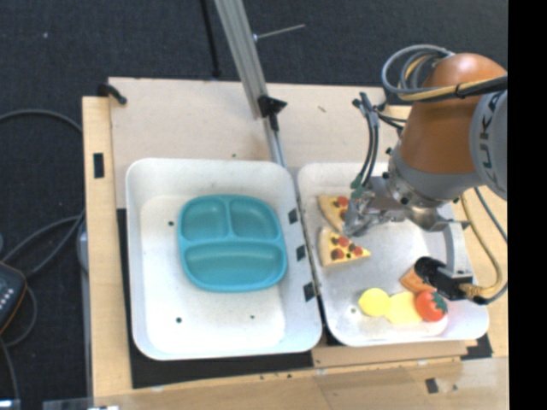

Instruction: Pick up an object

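- My pincer [353, 220] hangs low over the right bin [389, 336], close to that bin's left wall, with my grey arm and its orange band [444, 114] reaching in from the right above it.
- I cannot tell how my pincer stands; it is dark and small against the cables and the wrist housing, so I make no claim that it holds anything.
- Just to the left of my pincer lies a pizza slice [332, 207], near the upper left corner of the right bin.
- Just below my pincer lies a second pizza slice [342, 248], yellow with red spots, its point facing right; whether I touch either slice I cannot make out.
- Further toward the front of the right bin a round yellow piece [373, 301] lies flat, with a paler yellow piece [402, 308] touching its right side.
- A red tomato [432, 307] with a green top sits just right of the paler piece, and an orange piece [414, 281] lies just above them, partly under a black part of my rig.
- The left bin [145, 254] carries a teal divided plate [232, 243] with three compartments, lying flat near the bin's middle, well apart from my pincer.
- Both bins rest side by side on the table [188, 114], and a slanted metal pole [244, 45] rises from behind their shared edge.
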`<action>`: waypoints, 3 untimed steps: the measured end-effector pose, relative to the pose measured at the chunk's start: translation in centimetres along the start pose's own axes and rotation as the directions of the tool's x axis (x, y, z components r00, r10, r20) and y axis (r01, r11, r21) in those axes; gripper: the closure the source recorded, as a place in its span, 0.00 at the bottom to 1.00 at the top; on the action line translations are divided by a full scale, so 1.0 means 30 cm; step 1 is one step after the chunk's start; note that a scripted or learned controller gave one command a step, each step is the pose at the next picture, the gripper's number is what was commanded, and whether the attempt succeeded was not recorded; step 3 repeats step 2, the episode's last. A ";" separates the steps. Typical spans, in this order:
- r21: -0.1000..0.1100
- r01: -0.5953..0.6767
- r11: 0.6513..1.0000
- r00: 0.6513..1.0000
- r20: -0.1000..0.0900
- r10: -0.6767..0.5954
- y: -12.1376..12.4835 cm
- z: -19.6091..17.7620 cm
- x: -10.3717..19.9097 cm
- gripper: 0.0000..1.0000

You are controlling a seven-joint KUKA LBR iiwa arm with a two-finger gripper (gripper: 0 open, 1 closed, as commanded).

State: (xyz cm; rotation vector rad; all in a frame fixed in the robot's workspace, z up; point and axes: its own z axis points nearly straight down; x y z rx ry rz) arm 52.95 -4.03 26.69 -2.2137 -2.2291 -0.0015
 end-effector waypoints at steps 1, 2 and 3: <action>-0.001 0.002 1.000 1.000 -0.001 -0.002 0.014 -0.010 0.182 1.00; 0.000 0.001 1.000 1.000 -0.001 -0.001 0.050 -0.006 0.370 1.00; 0.000 0.001 1.000 1.000 -0.001 -0.001 0.050 -0.006 0.370 1.00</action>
